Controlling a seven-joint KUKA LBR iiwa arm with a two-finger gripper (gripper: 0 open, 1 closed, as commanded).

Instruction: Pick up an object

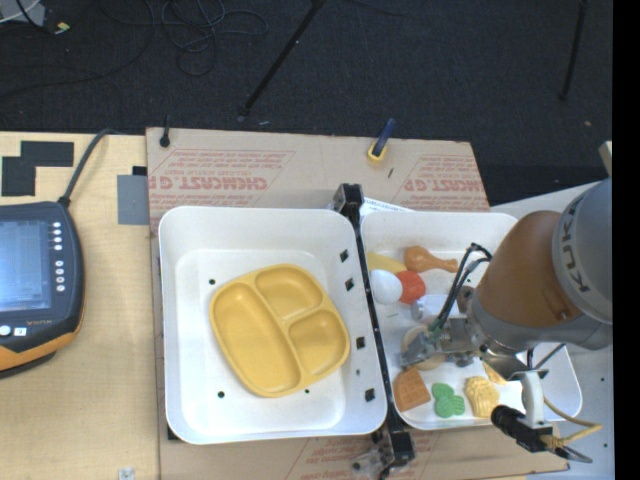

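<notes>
Small toys lie in the right white bin [575,393]: a white-and-red ball-like piece [397,287], an orange flat toy [411,389], a green one [447,401], a yellow one [481,396]. The hand [432,340] is low among them; its state I cannot tell. The left white bin [190,268] holds a yellow divided plastic tray [278,328].

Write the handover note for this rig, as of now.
Pincer: low in the right bin, among the toys; open or shut cannot be told, nothing seen in it.
Right bin: orange-and-white piece, orange spoon-like piece, brown waffle, green piece, yellow piece.
Left bin: yellow divided plate.
Done: arm is over the right bin.
Left: grasp and lift an object.
</notes>
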